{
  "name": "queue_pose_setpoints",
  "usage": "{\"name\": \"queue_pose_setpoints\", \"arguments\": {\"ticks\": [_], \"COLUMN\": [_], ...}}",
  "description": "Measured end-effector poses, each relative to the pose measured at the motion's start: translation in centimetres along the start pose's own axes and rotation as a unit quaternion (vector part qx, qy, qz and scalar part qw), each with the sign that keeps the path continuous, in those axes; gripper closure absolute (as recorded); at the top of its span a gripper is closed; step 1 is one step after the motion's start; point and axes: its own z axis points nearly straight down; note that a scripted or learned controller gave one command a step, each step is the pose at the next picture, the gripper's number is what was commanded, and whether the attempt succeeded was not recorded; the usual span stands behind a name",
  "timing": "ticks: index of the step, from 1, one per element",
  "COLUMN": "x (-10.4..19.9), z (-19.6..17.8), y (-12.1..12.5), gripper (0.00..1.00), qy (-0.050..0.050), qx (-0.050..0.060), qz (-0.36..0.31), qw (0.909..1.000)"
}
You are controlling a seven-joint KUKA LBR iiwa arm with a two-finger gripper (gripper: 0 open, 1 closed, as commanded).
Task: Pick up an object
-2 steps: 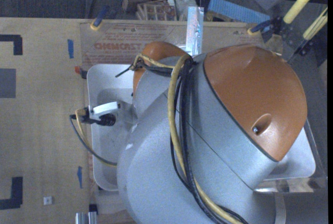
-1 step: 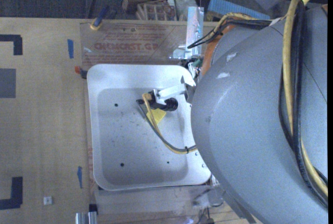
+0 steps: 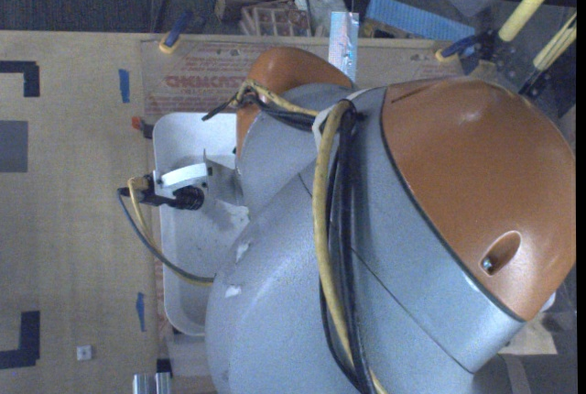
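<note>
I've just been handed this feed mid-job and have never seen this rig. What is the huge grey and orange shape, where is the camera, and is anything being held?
The big grey and orange shape is the robot arm, seen very close from a single camera fixed above the bench and looking down at a slant. The arm reaches in from the right and covers most of the picture. Yellow and black cables run along it. Behind it, at the left, you can see the rim of a shallow white bin on the tan bench top. The arm hides most of the bin's inside, so I cannot make out any objects there. The jaws' state is not readable, so I cannot say anything is held.
</note>
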Motion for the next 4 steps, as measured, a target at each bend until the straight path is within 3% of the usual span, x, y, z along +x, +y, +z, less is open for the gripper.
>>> {"name": "queue_pose_setpoints", "arguments": {"ticks": [1,2,3,4], "x": [0.0,-1.6,-1.9,-4.4], "z": [0.0,-12.1,-20.0,-8.8], "y": [0.1,-0.6,-0.7,-0.9], "gripper": [0.0,0.0,0.0,0.0], "qy": [0.0,-0.002,-0.002,-0.001], "qx": [0.0,0.0,0.0,0.0], "qz": [0.001,-0.137,-0.331,-0.117], "qw": [1.0,0.9905,0.9438,0.9931]}}
